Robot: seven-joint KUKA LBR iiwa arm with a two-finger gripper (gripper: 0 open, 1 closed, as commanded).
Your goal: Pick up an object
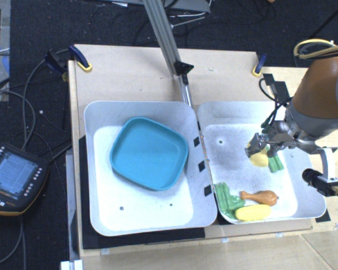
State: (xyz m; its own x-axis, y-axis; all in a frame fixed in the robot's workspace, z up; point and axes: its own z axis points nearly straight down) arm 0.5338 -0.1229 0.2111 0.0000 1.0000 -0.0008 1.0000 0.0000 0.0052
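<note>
Gripper (261, 149) low over right bin (235, 122), right at a small yellow piece (259, 160) with a green piece (276, 163) beside it; grip unclear, finger spread impossible to tell. Near that bin's front edge: green toy (226, 199), brown drumstick (260, 196), yellow toy (253, 212). In left bin (99, 133), a blue plate (150, 153), tilted.

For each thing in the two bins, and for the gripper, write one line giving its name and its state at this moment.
Blue plate: lying flat in the left bin.
Gripper: low in the right bin, over a yellow and a green item.
Chicken drumstick: lying on its side near the right bin's front.
Yellow piece: lying beside the drumstick.
Green piece: lying by the front-left corner.
</note>
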